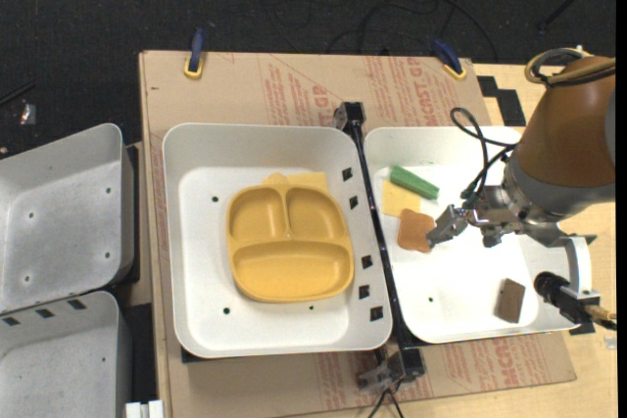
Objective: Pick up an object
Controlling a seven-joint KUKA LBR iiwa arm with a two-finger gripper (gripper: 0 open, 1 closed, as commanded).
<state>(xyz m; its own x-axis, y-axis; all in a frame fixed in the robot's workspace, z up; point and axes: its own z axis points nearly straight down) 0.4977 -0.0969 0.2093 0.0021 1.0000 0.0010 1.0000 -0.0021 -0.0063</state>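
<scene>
claw (453,223): over the right bin (460,323), fingers slightly apart, nothing between them
orange piece (414,231): right bin, just left of the claw
tray (290,243): left bin (196,308)

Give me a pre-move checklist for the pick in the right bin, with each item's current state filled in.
1. Pickable objects in the right bin: ok. A green block, a pale yellow piece, an orange-brown piece and a brown block lie there.
2. Gripper over that bin: ok, it sits just right of the orange-brown piece.
3. Something already held: cannot tell, nothing is visibly between the fingers.
4. Nearest target free of neighbours: not ok, the orange-brown piece touches or overlaps the pale yellow piece.
5. An isolated alternative: ok, the brown block lies alone near the bin's front right.
6. Left bin contents out of the way: ok, the yellow divided tray stays beyond the divider.
</scene>
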